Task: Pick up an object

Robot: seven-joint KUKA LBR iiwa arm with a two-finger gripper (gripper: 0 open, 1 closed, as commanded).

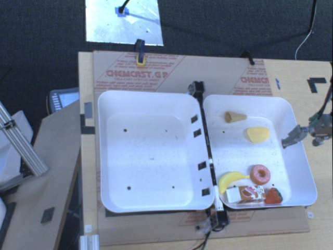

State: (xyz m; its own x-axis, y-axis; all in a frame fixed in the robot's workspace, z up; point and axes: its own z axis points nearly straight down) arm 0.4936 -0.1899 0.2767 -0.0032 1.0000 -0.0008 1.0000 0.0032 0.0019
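Red "CHEMCAST GP" lettering is printed on the protective sheet beneath both white bins.

Both bins are plain white: the left bin is dotted with a few small dark specks, and the right bin holds all the coloured pieces. In it lie a tan cone, a pale yellow wedge, a pink doughnut, a bright yellow banana, a red-and-white printed carton and a red strawberry. The table is light wood, with a sheet under the bins printed in red lettering. The gripper is grey.
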